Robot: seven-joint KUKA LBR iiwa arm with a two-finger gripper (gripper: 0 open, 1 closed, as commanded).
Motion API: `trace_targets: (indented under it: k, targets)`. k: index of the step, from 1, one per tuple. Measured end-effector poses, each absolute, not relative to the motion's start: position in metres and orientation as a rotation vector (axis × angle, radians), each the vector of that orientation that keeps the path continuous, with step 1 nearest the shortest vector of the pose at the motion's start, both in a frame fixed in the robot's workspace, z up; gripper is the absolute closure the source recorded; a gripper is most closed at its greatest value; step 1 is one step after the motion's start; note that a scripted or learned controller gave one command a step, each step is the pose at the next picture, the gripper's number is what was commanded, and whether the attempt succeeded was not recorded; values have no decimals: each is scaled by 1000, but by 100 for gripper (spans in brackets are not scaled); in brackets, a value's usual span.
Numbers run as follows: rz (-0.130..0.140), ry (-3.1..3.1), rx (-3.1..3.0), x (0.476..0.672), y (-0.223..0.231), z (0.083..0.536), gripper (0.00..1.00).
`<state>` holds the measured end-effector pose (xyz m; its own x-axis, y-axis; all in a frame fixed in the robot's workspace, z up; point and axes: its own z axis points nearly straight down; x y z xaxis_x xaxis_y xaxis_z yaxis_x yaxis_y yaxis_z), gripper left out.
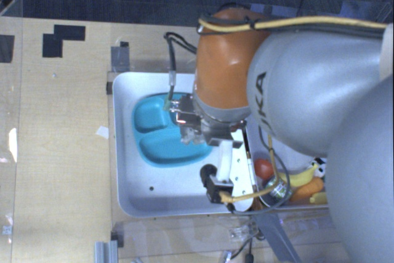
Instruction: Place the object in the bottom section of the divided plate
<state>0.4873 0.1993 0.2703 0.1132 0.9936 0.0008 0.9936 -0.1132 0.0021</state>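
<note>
Nearest the lens, the grey arm (320, 71) overhung the pincer (186, 125) above the blue divided plate (154, 154); its opening could not be told. Candidate objects, a banana (300, 177) and red fruit (263, 167), lay right of the plate: probably light, smooth; grasp mid-body.

Blue plate (161, 148) partly hidden under arm (228, 71).

Glossy grey arm (320, 89), orange band (225, 64), yellow cable (308, 23), black lettering (262, 100).
</note>
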Motion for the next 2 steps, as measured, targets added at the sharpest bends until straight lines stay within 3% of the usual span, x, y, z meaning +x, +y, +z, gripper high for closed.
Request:
trace_targets:
  k: [1, 2]
  targets:
    - [4, 2097, 2337, 488, 200, 280, 100]
    - [3, 2304, 2133, 488, 165, 282, 100]
